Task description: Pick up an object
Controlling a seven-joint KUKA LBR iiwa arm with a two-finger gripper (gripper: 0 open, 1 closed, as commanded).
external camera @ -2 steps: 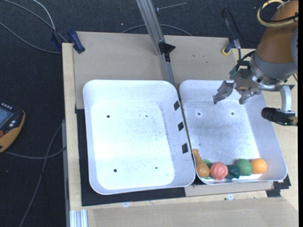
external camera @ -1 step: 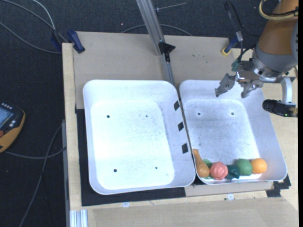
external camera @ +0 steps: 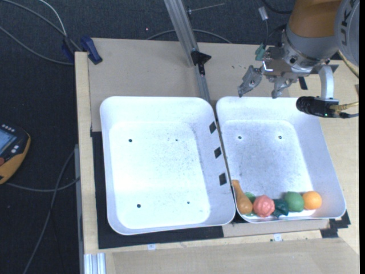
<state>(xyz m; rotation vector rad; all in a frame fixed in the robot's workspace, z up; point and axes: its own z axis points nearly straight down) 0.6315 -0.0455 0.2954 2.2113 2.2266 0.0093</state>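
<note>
Objects for picking lie in a row along the near edge of the right bin [external camera: 319,147], all crowded against its front wall. The row is listed below in order.

Far left, off the surface [external camera: 154,61], a handheld device [external camera: 10,147] with a screen rests on the dark floor, with cables [external camera: 40,16] running above it. A blue clip [external camera: 91,50] sits at the surface's far left corner. The left bin [external camera: 114,119] is white with dark speckling on its floor. A metal post [external camera: 182,27] slants down toward the gap between the bins, and three black tabs [external camera: 218,152] mark the seam where they meet.

In the right bin, the row reads: an orange carrot-shaped piece [external camera: 242,198] leaning at the near left corner, a pink-red ball [external camera: 263,205] touching it, a dark teal piece [external camera: 280,208] partly hidden between its neighbours, a green ball [external camera: 294,201], and an orange ball [external camera: 312,199] at the right end.

The hand [external camera: 262,85] hangs above the far rim of the right bin, well apart from the row. Its fingers are spread wide with nothing between them. The arm [external camera: 313,16] rises to the upper right, and a black unit [external camera: 313,105] with a small green light juts out beside the wrist.
</note>
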